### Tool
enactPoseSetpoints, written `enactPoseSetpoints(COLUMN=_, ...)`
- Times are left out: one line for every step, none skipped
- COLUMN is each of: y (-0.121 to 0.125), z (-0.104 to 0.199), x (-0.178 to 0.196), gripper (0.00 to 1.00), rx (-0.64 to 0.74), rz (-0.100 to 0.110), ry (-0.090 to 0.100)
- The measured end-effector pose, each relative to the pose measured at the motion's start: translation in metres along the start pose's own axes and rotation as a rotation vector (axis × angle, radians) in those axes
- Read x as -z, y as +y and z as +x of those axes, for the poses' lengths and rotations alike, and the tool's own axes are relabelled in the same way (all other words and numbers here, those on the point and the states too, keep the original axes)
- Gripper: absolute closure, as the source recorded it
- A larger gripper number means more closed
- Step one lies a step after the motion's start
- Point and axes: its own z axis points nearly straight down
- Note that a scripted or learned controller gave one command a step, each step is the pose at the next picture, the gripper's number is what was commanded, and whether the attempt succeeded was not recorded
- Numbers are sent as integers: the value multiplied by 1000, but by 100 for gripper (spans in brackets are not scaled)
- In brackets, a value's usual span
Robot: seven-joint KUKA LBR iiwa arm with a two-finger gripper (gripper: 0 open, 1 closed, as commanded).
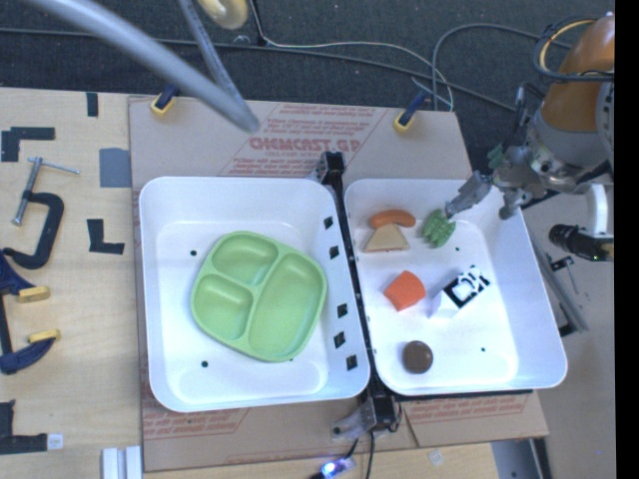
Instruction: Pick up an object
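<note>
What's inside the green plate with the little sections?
The green plate in the left bin shows three bare compartments, nothing lying in them. What is beneath the plate is covered.

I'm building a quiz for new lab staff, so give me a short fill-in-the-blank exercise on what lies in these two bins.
1. The green tray lies in the ____ bin.
2. The brown ball lies nearer the bin's ____ edge than the orange block does.
3. The gripper is beside the ____ broccoli.
4. The sausage lies just behind the tan ____.

Missing words: left; front; green; wedge
</note>
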Motion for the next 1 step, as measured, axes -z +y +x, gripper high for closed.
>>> enactPoseSetpoints(y=3, z=1, x=9, gripper=0, rx=4, rz=-14, ry=-3)
